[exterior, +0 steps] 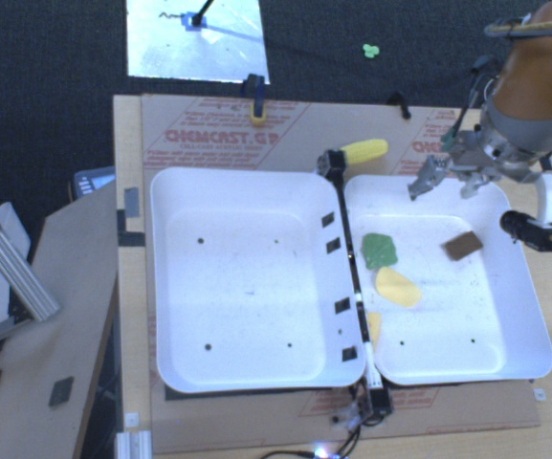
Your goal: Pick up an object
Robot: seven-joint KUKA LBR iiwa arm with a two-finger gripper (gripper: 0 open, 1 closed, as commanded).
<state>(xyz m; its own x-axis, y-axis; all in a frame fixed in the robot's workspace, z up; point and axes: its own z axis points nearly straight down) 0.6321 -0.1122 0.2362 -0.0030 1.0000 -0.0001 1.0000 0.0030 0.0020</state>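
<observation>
Camera view: hand (448, 172) over right bin's (515, 352) far edge, fingers spread, nothing between them. Green piece (380, 250), yellow piece (397, 288) near inner wall, brown block (463, 247) toward right wall, all untouched. Descent, grasp, lift all remaining.

Grey arm (534, 127), orange band above wrist, thin black cable, metal-grey hand (445, 175).

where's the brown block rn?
Brown block lies in the right bin, toward its far right side, right of the green piece and below the gripper.
</observation>
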